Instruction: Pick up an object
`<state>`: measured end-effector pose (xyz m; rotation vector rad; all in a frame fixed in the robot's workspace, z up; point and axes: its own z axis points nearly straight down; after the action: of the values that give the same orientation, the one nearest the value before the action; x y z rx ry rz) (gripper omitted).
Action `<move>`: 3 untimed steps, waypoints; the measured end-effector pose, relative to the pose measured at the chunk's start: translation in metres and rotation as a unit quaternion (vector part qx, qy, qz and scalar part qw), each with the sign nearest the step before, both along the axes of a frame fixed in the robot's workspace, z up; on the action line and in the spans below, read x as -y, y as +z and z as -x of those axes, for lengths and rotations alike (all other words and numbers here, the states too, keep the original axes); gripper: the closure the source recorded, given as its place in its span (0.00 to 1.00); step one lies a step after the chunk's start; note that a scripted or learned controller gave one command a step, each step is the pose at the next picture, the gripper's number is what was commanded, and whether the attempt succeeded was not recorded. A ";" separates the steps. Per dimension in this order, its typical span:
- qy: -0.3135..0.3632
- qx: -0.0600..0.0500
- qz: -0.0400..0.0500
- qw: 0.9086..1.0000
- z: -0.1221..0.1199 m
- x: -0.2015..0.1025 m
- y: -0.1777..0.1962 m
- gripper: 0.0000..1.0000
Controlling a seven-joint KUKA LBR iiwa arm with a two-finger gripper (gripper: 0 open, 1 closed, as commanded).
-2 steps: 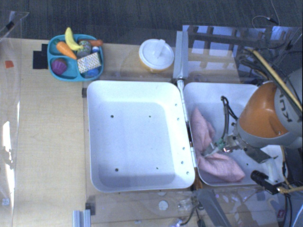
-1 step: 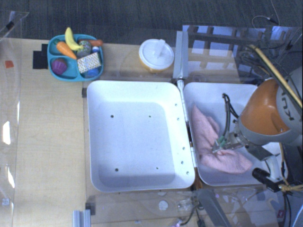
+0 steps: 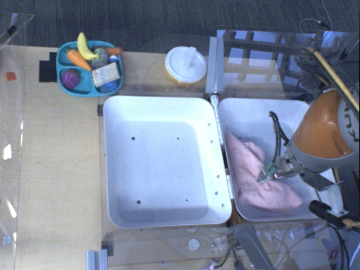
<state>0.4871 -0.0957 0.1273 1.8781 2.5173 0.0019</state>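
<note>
A crumpled pink cloth (image 3: 256, 176) lies in the right bin (image 3: 247, 114), stretched from its middle toward the near edge. My gripper (image 3: 269, 174) reaches in from the right and sits low over the cloth's right side, its tip right at the fabric. The orange band of the arm (image 3: 323, 131) looms just above and to the right of it. The fingers are small and partly covered by the wrist hardware.
The left bin (image 3: 163, 159) lies beside the right one across a central divider. Behind it on the bench stand a blue tray of toy food (image 3: 90, 67) and a white lidded container (image 3: 186, 64). Cables and a frame (image 3: 270, 52) crowd the back right.
</note>
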 end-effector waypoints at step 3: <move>-0.028 0.012 0.002 1.000 -0.016 0.001 -0.024 1.00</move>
<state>0.5035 -0.0967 0.1037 1.9340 2.4474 0.0200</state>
